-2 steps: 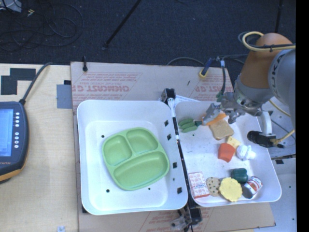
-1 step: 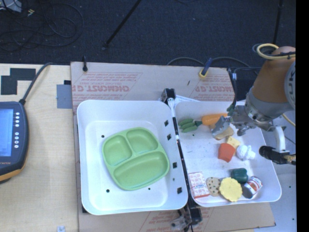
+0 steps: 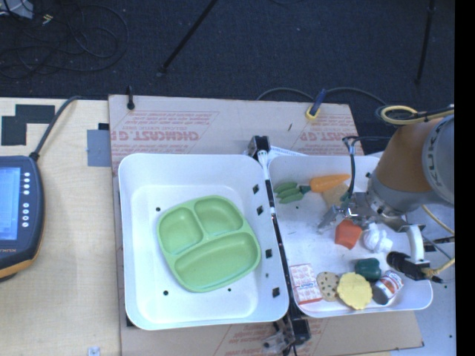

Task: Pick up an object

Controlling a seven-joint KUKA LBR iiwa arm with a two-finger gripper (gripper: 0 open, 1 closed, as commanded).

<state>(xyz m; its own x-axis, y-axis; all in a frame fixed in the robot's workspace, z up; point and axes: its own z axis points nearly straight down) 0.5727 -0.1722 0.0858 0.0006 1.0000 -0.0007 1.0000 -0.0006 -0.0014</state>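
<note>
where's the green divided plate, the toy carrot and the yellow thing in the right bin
green divided plate [image 3: 208, 242], camera view, on its large front compartment
toy carrot [image 3: 328, 183], camera view, on the middle of its orange body
yellow thing [image 3: 354, 291], camera view, on the centre of its top surface

Arm reaches in from the right, gripper [image 3: 340, 215] low over the right bin [image 3: 297, 170]. Finger state not readable from here. Orange block [image 3: 347, 233] sits just below the gripper, touching or nearly so; can't confirm it's between the fingers. White crumpled item [image 3: 375, 239] just right of the block. Toy carrot [image 3: 312, 187], orange body with green top, above-left of the gripper, apart from it. Further below: dark green piece [image 3: 367, 266], yellow piece [image 3: 355, 291], cookie [image 3: 327, 282], red-and-white packet [image 3: 303, 282], small can [image 3: 387, 285]. Well to the gripper's left, the left bin [image 3: 141, 199] holds a green divided plate [image 3: 208, 242].
</note>
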